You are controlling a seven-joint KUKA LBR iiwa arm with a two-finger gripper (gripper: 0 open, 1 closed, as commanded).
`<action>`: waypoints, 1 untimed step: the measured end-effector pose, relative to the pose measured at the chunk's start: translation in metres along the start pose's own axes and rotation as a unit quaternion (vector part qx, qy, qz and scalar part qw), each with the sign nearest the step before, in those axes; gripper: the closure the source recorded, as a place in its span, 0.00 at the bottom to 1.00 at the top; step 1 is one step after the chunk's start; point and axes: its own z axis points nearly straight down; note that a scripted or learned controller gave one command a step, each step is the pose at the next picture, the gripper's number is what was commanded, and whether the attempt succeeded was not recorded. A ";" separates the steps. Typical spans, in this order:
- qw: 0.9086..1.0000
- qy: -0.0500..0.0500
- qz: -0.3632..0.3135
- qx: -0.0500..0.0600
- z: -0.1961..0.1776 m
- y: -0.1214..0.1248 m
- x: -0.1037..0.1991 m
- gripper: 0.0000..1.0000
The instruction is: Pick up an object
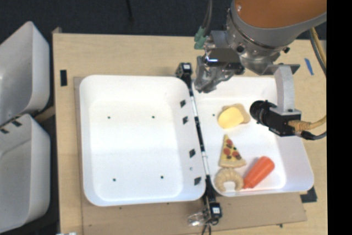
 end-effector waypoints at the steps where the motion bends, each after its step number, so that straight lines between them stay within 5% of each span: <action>1: 1.000 0.000 -0.001 0.000 -0.018 0.000 0.030 1.00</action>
